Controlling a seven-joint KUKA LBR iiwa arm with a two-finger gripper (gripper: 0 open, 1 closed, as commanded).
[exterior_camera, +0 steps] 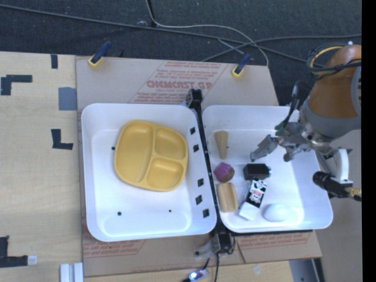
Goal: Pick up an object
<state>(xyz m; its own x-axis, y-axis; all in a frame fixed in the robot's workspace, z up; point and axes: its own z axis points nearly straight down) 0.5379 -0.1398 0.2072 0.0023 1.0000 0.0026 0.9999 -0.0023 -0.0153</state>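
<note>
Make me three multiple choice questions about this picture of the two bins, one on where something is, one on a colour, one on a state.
1. Where is the divided plate?
A. in the left bin
B. in the right bin
C. on the cardboard outside the bins

2. What colour is the plate?
A. blue
B. yellow
C. red

3. How does the black and white box stand to the gripper?
A. gripped between its fingers
B. lying on the right bin's floor, apart from it
C. lifted above the bin

Answers: 1 A, it fills much of the left bin. 2 B, it is yellow all over. 3 B, the box lies in the right bin, below the gripper.
</note>
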